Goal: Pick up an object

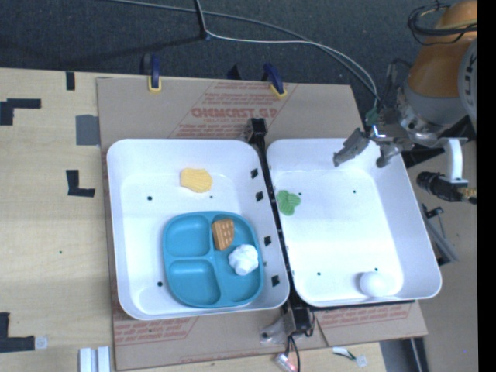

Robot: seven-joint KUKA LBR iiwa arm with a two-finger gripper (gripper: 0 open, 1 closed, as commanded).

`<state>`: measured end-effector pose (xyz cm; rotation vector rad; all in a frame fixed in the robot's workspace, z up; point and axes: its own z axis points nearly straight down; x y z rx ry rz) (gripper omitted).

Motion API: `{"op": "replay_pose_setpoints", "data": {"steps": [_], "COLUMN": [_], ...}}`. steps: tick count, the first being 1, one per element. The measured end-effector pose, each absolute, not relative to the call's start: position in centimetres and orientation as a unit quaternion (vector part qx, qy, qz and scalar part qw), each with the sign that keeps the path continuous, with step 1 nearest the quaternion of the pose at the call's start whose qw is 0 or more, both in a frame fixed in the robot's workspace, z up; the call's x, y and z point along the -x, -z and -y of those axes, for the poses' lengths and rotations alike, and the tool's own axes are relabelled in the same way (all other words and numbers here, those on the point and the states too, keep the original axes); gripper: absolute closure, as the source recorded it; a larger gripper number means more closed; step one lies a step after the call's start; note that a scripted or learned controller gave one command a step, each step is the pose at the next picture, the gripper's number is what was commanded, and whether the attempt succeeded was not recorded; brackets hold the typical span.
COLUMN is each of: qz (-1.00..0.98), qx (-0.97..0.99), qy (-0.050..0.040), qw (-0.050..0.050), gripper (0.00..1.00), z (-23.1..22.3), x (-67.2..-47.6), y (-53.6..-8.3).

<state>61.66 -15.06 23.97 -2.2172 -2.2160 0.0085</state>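
My gripper (364, 155) hangs over the far right corner of the right bin (403, 208), open, with nothing between its two spread fingers. A small green object (288, 202) lies at the left side of the right bin, well to the left of the gripper. A white ball (377, 283) rests near that bin's front right corner. In the left bin (128, 208), a yellow piece (196, 180) lies at the back. A blue divided tray (209, 260) holds an orange waffle-like piece (223, 233) and a white crumpled object (243, 260).
The bins sit side by side on a cardboard sheet (225, 111) clamped at the back. A cable (256, 29) runs across the dark floor behind. The grey arm with its orange band (442, 60) enters at the upper right.
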Motion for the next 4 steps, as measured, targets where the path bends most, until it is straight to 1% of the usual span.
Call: {"op": "replay_pose_setpoints", "data": {"steps": [1,2,3,4], "qz": [0.707,0.707,0.707,0.707], "qx": [0.707,0.707,0.707,0.707], "qy": [-0.0001,-0.0013,-0.0012,-0.0019], "qw": [0.0,0.002,0.002,0.003], "gripper": [0.0,0.0,0.0,0.0], "z": [15.0,14.9,14.6,14.1], "x": [-61.8,-62.5,-61.8,-61.7], "y": [-24.4,-19.9,-15.4,-9.1]}}
